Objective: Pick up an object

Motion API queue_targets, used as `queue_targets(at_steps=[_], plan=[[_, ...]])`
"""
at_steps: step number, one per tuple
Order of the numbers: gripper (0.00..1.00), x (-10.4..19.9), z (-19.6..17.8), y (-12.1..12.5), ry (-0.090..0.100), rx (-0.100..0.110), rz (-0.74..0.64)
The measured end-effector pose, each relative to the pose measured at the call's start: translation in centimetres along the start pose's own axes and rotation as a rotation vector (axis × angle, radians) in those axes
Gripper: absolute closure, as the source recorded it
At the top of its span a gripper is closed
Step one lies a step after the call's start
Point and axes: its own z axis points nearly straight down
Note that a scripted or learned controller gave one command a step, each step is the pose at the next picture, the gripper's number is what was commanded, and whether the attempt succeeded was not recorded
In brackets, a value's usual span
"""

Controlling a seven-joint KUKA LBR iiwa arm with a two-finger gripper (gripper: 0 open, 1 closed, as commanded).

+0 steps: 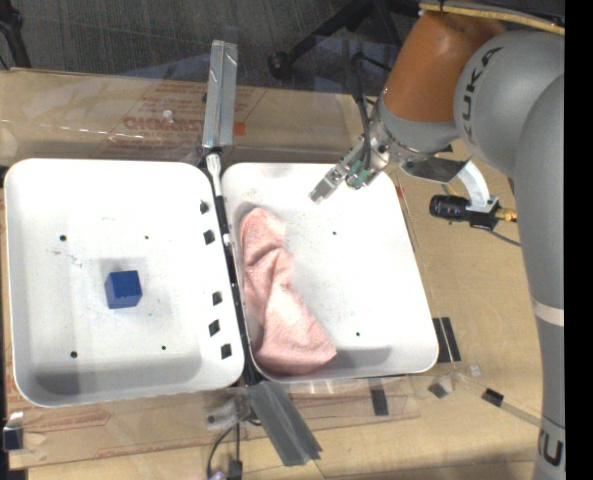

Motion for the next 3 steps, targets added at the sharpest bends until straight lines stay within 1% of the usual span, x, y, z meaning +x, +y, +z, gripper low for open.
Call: queue_targets(at_steps=[1,2,3], plan=[[1.0,2.3,1.8,3.7,0.002,0.001,0.018],[1.0,3.4,1.4,5.5,-0.001,-0.002,0.284],[1.0,3.4,0.6,5.6,0.0,0.002,0.277]])
